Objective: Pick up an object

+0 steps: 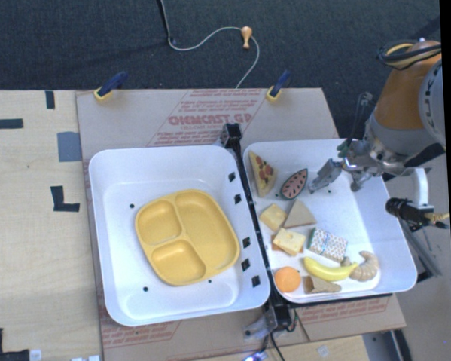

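Pincer (pixel 332 172) hangs at right bin's (pixel 398 238) upper edge, apparently open and empty, near dark red oval toy (pixel 294 184). Crowded toys: a slanted descent may nudge neighbours, miss.

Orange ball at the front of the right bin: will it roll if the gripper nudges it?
Probably. The orange ball looks round and smooth, so a nudge would likely send it rolling. It lies close to the bin wall and a tan piece, which may stop it quickly. Its curved surface could slip from a two-finger pinch unless centred.
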Robot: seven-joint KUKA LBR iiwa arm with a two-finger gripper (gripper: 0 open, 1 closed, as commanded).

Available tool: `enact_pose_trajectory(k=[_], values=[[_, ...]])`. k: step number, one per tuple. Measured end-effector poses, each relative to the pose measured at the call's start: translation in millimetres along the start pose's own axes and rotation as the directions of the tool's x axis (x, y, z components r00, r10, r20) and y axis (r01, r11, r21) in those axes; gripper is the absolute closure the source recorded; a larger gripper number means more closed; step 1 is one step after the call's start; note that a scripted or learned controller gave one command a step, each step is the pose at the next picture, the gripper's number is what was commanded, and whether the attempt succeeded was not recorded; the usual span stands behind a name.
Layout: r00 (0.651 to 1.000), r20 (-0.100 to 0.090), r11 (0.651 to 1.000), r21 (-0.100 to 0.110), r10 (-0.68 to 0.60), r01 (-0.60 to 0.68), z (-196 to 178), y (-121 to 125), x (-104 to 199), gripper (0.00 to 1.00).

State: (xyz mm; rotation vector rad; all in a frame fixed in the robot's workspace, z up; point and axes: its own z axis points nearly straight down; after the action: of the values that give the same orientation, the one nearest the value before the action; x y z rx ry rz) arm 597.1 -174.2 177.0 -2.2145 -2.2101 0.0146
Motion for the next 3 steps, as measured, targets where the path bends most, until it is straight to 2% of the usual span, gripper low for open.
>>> enact_pose_trajectory(k=[1,2,3], values=[[1.0,0.003,1.0,-0.014,-0.003,0.003,-8.4,3.2,-0.1,0.0],[1.0,0.002,1.0,-0.009,-0.005,0.005,54.2,5.9,7.1,0.0],[1.0,0.004,1.0,-0.015,-0.005,0.005,94.5,6.6,8.4,0.0]])
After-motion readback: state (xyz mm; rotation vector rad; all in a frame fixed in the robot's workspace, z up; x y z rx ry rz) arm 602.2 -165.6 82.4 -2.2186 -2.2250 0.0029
